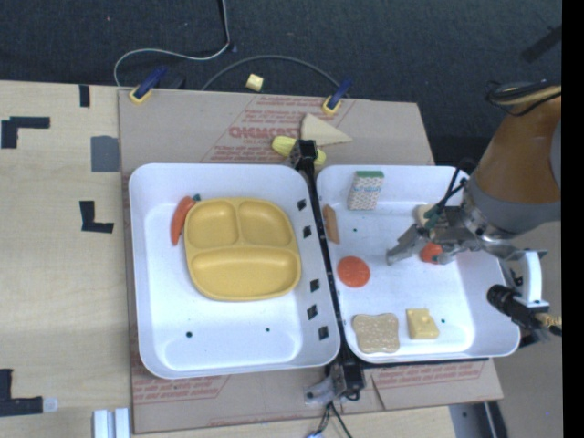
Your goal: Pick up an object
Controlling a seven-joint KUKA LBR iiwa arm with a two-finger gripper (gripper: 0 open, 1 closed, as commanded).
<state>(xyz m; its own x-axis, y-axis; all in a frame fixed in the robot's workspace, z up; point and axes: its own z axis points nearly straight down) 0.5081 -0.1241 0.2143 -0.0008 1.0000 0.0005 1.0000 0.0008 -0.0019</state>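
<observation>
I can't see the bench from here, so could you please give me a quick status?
Gripper low over right bin, nothing visibly held. Orange disc just beside it, bread slice and cheese cube nearer front. Nothing blocking.

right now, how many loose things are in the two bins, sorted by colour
Yellow: 2, the divided plate and the cheese block
Orange: 3, the carrot, the round slice and the thin stick
Tan: 1, the bread slice
Green and white: 1, the small carton
Total: 7
</observation>
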